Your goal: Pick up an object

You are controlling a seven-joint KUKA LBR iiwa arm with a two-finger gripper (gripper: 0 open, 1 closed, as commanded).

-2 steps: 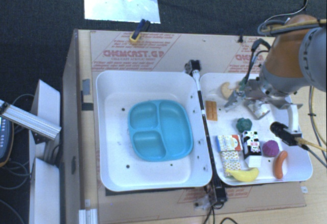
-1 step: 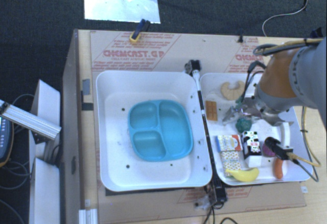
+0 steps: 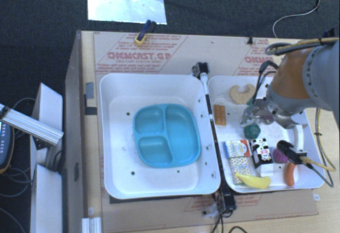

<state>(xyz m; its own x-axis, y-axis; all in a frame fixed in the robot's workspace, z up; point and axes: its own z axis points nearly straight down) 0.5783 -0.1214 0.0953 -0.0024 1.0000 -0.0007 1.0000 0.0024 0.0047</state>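
The green ball point(image 3: 252, 131) was seen in the right bin point(image 3: 311, 186), just under the gripper point(image 3: 253, 118). The claw's state could not be told. A wooden piece point(image 3: 241, 93) lay behind the ball, a yellow banana point(image 3: 252, 180) well in front. The reaching step seemed under way. Next, the ball would need to be squeezed and lifted.
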